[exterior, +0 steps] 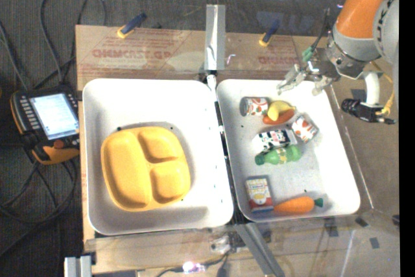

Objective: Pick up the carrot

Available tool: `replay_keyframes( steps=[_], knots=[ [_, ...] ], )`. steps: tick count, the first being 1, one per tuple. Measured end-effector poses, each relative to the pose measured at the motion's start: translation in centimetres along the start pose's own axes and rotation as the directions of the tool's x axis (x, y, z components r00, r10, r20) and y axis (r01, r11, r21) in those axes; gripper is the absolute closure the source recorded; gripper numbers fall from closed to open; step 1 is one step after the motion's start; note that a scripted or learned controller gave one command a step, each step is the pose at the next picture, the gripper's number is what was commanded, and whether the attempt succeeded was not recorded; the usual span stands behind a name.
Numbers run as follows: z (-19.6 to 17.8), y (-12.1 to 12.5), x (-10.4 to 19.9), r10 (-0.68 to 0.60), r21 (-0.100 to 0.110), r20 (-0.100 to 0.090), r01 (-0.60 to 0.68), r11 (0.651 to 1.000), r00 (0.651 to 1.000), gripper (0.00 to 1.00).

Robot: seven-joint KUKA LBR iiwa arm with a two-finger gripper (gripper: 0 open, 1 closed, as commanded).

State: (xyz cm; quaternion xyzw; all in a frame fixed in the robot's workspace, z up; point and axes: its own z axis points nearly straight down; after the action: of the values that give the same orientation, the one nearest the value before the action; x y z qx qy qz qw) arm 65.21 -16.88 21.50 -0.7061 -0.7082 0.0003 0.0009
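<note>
The carrot point(296, 205), orange with a green stub at its right end, lies flat near the front edge of the right bin point(337, 159). My gripper point(303, 76) hangs over that bin's far edge, well behind the carrot, with its fingers spread open and nothing between them.
In the right bin lie a small can point(253, 106), a yellow-and-red fruit point(279, 112), a second can point(304, 128), a black-and-white carton point(275, 137), a green bottle point(279, 156) and a small box point(259, 192) next to the carrot. A yellow divided tray point(148, 167) sits in the left bin point(104, 100).
</note>
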Motion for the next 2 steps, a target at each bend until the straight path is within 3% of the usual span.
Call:
replay_keyframes(
  steps=[1,2],
  knots=[
    [4.5,-3.3,-0.3,-0.27,0.001,0.002,0.27,0.963,0.963,0.0],
    [5.7,0.2,-5.6,-0.327,0.001,0.006,0.327,0.945,0.945,0.0]
  ],
)
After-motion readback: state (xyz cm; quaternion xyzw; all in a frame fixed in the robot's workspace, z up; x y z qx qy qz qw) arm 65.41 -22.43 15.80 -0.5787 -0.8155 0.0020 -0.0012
